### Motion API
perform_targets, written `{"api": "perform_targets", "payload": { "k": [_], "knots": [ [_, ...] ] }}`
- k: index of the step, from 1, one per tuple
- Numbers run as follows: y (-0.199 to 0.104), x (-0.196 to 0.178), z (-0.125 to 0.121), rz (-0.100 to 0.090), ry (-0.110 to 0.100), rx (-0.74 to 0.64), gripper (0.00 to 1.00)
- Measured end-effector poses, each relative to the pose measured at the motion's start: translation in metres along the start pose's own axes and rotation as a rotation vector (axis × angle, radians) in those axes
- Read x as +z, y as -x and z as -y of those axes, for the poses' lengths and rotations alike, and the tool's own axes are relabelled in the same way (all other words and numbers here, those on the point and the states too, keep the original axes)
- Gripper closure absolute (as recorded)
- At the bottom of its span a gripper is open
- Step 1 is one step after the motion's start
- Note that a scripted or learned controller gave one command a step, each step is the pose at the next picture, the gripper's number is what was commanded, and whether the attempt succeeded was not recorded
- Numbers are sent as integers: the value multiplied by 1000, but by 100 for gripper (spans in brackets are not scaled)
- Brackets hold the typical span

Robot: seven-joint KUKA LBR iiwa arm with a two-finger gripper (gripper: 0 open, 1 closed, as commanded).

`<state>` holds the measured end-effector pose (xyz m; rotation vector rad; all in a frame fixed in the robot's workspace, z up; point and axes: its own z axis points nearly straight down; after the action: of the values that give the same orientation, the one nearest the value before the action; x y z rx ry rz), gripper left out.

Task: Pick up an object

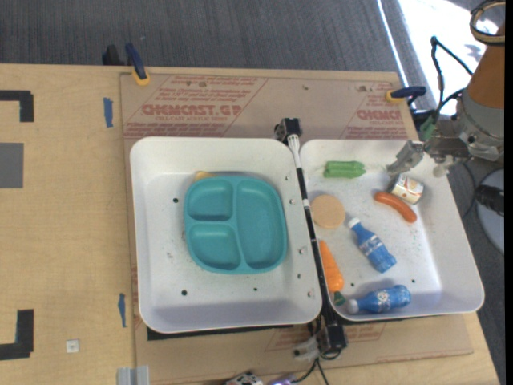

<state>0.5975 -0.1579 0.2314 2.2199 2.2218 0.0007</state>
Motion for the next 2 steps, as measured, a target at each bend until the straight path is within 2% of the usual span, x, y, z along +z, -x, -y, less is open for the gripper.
{"api": "perform_targets", "payload": {
  "k": [1,2],
  "knots": [
    [19,134,15,2,3,-537,0],
    [9,146,-66,-7,-20,-634,0]
  ]
}}
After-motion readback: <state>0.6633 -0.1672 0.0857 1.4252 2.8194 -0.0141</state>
